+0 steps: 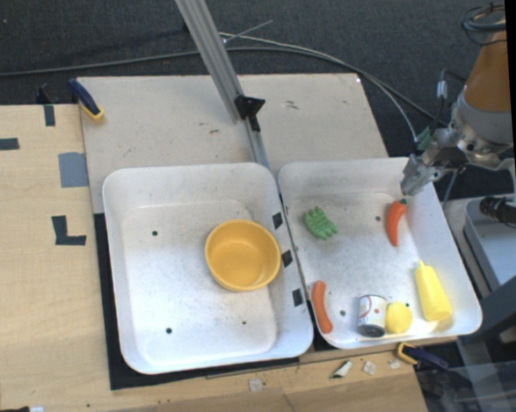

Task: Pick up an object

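Note:
My gripper (412,182) hangs over the upper right corner of the right bin (353,172), just above the green top of an orange carrot (393,222). In the same bin lie a green leafy toy (320,223), an orange sausage-shaped piece (320,306), a small silver can (369,315), a yellow lemon (398,319) and a yellow corn cob (431,292). A yellow bowl (241,255) sits in the left bin (152,199). Nothing shows between the gripper's tips.
A slanted metal post (221,62) with a black clamp rises behind the bins. Cables run across the dark floor at the back. Yellow-blue clips lie at the board's far left corner (86,98) and near the front edge (412,355).

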{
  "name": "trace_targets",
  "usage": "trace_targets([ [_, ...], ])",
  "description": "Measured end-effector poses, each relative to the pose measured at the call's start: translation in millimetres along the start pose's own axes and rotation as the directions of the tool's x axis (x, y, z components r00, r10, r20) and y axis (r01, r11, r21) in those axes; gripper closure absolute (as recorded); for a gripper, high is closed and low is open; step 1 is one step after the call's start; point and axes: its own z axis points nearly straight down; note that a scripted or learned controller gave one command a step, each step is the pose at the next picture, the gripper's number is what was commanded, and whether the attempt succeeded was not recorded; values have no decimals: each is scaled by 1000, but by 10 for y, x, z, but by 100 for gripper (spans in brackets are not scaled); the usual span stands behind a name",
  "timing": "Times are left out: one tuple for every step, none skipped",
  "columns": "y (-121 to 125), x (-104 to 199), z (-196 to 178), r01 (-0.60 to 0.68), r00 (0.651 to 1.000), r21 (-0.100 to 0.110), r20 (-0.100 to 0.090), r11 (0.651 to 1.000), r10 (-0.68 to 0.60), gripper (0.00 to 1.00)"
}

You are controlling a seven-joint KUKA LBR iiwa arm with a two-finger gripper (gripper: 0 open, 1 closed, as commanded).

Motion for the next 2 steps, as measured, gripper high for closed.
trace_targets([
  [0, 0, 0, 0, 1000, 0, 0, 1000, 0, 0],
  [-10, -14, 458, 0, 1000, 6, 0, 1000, 0, 0],
])
